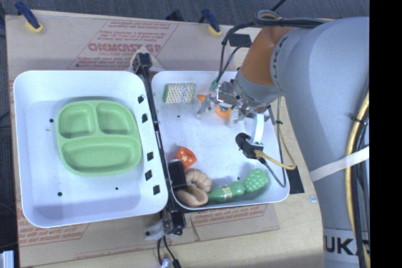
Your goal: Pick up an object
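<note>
The arm (326, 91) reaches in from the right of the frame, and its gripper (221, 105) sits low in the upper middle of the right bin (207, 147), right over a small orange piece (222, 112); whether that piece is gripped or merely beneath the tool I cannot tell, so no catch can be claimed. The other candidates lie apart from it: a pale green sponge (179, 93) just to its left near the bin's top edge, a red-orange wedge (185, 155) lower left, and along the bottom edge a tan pretzel (195, 187) touching a green corn cob (242, 186). The left bin (31, 154) bears a green tray (98, 137), well away. The risks, as I judge them: the orange piece looks small and may slip sideways or squirt out on closing; a lift may come up bare; the loose cables (276, 160) trailing by the wrist could drag across the corn cob.
</note>
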`<state>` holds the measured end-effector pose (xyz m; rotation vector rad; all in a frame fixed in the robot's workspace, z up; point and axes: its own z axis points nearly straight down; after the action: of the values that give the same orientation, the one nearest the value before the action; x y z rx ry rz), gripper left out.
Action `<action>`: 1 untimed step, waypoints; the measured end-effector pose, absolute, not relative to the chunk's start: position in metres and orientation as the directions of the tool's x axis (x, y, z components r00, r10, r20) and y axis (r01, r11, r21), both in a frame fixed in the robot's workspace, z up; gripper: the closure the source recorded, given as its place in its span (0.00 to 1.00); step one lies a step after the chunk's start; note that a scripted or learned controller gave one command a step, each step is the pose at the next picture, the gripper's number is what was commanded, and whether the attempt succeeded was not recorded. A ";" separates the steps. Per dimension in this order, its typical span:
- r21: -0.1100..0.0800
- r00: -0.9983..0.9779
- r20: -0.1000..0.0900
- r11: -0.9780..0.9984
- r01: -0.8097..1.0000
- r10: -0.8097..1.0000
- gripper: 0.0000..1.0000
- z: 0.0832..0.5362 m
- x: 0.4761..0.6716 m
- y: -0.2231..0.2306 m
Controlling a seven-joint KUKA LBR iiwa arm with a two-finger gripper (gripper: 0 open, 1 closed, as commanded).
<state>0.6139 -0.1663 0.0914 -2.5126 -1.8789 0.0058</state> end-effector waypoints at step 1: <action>-0.009 0.278 0.000 -0.278 0.960 0.960 1.00 0.101 0.614 -0.166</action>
<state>0.6141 -0.1656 0.1015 -2.5062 -1.8829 0.0080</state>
